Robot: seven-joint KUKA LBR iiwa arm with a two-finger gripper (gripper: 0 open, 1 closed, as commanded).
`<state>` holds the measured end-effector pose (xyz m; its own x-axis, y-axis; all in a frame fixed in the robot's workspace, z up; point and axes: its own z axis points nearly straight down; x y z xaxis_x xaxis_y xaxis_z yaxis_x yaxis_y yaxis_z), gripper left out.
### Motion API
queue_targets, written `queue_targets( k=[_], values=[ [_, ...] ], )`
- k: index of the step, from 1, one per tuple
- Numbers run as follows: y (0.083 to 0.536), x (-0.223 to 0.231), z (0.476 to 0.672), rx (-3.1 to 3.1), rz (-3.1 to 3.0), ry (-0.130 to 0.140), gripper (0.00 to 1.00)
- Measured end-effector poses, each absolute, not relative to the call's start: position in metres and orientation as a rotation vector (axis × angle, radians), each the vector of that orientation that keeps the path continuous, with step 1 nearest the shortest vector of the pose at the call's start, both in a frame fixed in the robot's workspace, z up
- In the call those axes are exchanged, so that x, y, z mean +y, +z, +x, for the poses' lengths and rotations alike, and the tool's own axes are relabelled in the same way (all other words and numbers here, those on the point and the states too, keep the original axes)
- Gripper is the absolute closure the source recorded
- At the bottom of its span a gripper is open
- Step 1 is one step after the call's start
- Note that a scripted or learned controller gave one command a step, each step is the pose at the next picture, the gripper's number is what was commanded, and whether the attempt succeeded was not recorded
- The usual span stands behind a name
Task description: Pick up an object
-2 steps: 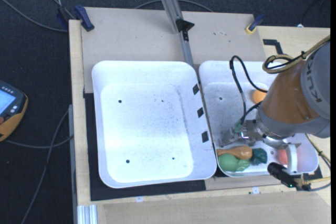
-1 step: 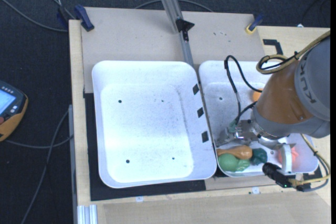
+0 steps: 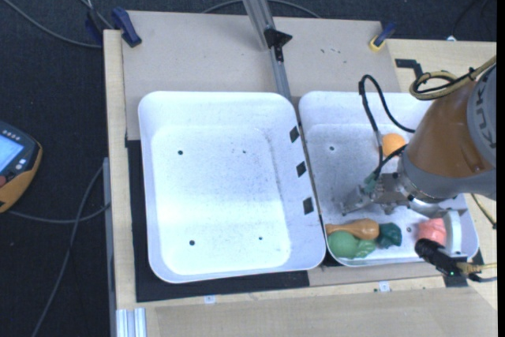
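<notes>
Inspector: Gripper (image 3: 371, 189) location relative to the right bin (image 3: 347, 108)?

Clerk: Low inside the right bin, over the speckled floor in its middle. The arm (image 3: 454, 146) comes in across that bin's right rim, its orange band above the grey wrist.

Inspector: State of the gripper?

Clerk: It cannot be told; the metal parts at the tip are small and blurred.

Inspector: Objects?

Clerk: An orange ball (image 3: 392, 144) lies at the right bin's centre-right, just beyond the gripper, partly hidden by the arm. Along the bin's near wall lie a tan gourd-shaped piece (image 3: 357, 229), a green piece (image 3: 347, 246) touching it, a dark green piece (image 3: 389, 234) beside them, and a pink piece (image 3: 432, 231) at the near right corner.

Inspector: Contact?

Clerk: The near-wall group lies apart from the gripper. Nothing is seen in its grasp.
</notes>
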<state>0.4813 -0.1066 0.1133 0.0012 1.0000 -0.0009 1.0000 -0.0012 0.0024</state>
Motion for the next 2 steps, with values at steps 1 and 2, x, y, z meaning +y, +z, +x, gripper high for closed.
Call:
queue_targets(
  k=[1, 2],
  values=[
    [0.088, -0.079, 0.481, 2.223, 2.220, 0.000, 0.00],
    [0.129, -0.027, 0.482, 2.229, 2.217, 0.007, 0.00]
  ],
)
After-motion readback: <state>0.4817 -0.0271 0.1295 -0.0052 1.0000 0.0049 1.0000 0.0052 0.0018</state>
